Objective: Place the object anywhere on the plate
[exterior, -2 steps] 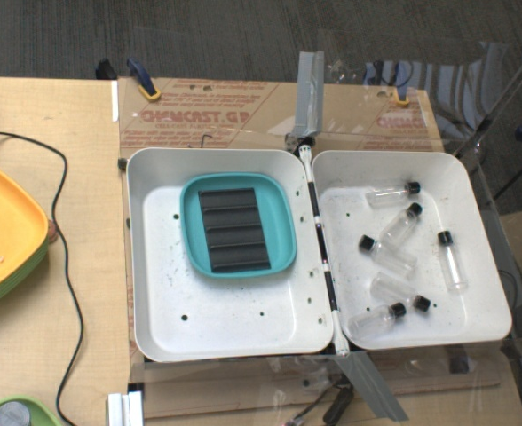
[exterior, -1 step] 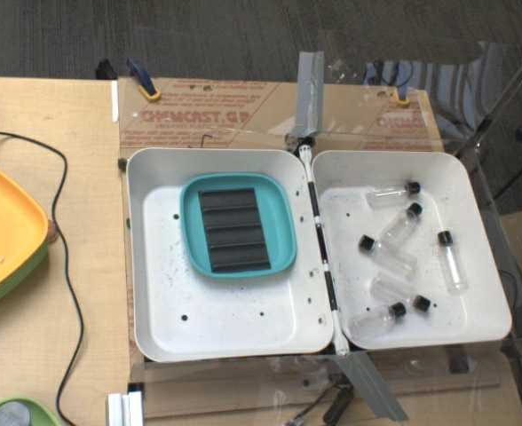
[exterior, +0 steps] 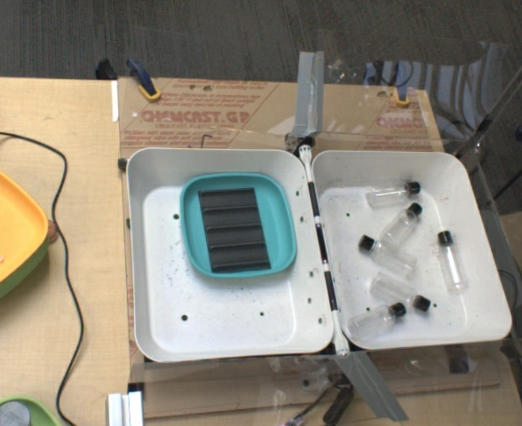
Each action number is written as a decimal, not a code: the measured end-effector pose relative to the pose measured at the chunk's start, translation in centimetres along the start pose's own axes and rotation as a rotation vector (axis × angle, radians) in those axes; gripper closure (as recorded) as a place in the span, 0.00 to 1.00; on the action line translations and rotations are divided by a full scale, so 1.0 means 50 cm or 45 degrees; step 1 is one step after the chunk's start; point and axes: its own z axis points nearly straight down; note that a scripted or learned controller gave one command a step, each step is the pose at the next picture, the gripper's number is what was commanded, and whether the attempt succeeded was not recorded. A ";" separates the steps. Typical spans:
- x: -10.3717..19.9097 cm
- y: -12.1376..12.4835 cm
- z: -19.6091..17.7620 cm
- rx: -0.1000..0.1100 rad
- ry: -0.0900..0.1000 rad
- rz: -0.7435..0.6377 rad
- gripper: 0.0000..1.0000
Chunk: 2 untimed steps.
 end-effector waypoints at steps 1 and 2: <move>0.001 0.000 -0.001 0.000 0.001 -0.001 0.00; -0.004 0.000 0.006 0.002 -0.007 0.003 0.00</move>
